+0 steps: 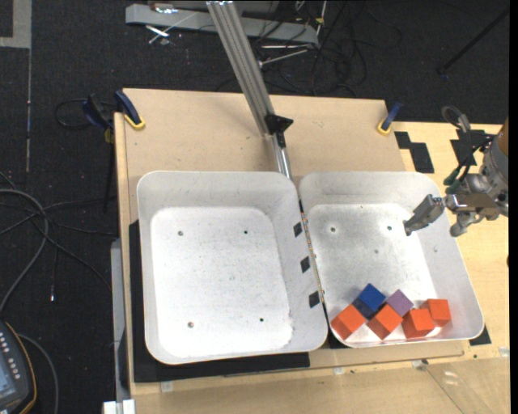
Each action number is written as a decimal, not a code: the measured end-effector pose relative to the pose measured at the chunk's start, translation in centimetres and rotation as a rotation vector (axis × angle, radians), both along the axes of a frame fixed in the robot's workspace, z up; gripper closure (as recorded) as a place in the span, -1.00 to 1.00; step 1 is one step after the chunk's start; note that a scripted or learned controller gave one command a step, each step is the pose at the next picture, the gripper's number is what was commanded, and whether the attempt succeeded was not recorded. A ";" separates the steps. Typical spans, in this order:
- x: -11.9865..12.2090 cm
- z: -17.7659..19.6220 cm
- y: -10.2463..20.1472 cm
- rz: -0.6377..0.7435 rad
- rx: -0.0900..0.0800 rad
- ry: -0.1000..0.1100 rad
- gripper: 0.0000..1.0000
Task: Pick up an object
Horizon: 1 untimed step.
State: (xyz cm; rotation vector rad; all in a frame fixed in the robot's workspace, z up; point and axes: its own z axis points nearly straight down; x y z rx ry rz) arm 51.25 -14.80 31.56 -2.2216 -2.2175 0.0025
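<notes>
Gripper (442, 218), fingers spread and holding nothing, hovers over the right bin (356, 194); five blocks (392, 312) cluster at that bin's near edge on a wooden bench (202, 133), dark carpet around.

A pale wooden bench top (243, 133) stood on a dark, speckled carpet floor (57, 65). Black cables (32, 218) trailed across the floor at the left, and more lay tangled at the top. A grey metal pole (243, 65) slanted down from the top edge to the bench — a light metal frame (202, 16) lay on the floor behind it. Yellow-tipped clamps (129, 113) gripped the bench's far corners — one left, one right (388, 119). Black tape marks (417, 149) dotted the bench's right side. The light was even and flat.
</notes>
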 end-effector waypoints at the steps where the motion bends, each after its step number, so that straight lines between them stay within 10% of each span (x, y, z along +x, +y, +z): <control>1: 6.2 -8.7 4.7 0.009 0.001 0.003 -1.00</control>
